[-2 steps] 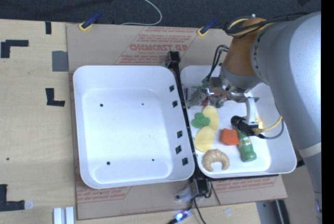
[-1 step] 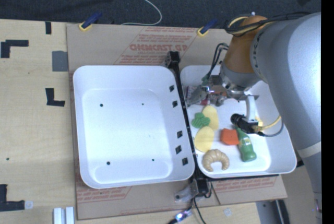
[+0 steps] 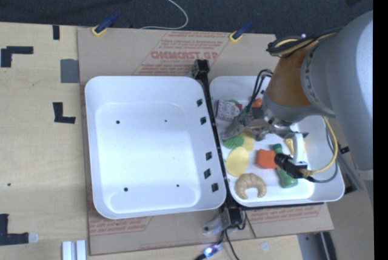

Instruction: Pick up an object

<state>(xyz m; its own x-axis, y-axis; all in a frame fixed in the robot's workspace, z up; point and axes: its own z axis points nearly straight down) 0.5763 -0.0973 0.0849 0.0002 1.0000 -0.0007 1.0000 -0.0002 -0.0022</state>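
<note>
My gripper is down in the right bin, near its left wall, under the arm's orange band. It hangs over a green piece and sits just below a small printed packet. Beneath it lie a yellow lemon-shaped toy, an orange block and a tan croissant. A green object lies at the lower right. The arm hides the back right of the bin.
The left bin stands beside the right one, with black clips along the shared wall. Both rest on a cardboard sheet. A black cable runs at the back.
</note>
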